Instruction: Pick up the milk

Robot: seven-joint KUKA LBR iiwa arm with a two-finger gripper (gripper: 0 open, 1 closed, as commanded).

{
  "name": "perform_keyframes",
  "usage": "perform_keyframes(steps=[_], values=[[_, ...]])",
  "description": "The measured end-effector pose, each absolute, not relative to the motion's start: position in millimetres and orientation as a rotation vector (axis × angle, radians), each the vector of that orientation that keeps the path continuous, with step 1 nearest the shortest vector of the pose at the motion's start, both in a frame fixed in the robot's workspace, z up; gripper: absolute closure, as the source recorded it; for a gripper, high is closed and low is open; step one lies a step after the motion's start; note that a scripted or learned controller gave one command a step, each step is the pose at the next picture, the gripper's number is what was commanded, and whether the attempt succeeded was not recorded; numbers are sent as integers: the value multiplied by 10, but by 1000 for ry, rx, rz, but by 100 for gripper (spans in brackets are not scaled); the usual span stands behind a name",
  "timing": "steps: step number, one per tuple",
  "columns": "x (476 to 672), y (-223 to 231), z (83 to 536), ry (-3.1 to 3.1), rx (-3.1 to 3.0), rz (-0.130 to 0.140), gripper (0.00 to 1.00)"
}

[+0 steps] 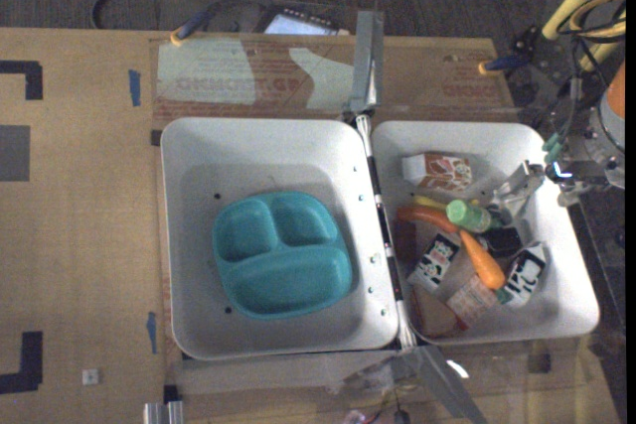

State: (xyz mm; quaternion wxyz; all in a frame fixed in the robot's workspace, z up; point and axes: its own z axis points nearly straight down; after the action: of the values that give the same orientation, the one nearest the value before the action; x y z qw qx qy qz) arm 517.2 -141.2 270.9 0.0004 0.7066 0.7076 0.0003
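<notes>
Task not yet achieved: milk carton [434,262] lies ungrasped in the right bin [581,285], just beside the carrot [481,258], with the jaws' state indeterminable above that bin's far-right corner.

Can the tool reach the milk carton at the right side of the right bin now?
Probably yes. The milk carton lies uncovered near the bin's right wall, beside the carrot, and the tool hangs just above it.

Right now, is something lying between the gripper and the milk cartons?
Partly. The gripper hovers at the right bin's upper right. The green bottle and carrot lie before the left milk carton; the right carton looks unobstructed.
</notes>
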Motion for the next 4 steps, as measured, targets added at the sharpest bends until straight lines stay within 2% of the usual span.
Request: perform_keyframes(steps=[1,2,3,4], values=[[5044,-1088,3126,2456,1953,3,0],[5837,-811,1968,2411,2013,1,0],[6307,-972,1290,2578,1788,4,0],[6443,-1056,1073,2676,1574,14,0]])
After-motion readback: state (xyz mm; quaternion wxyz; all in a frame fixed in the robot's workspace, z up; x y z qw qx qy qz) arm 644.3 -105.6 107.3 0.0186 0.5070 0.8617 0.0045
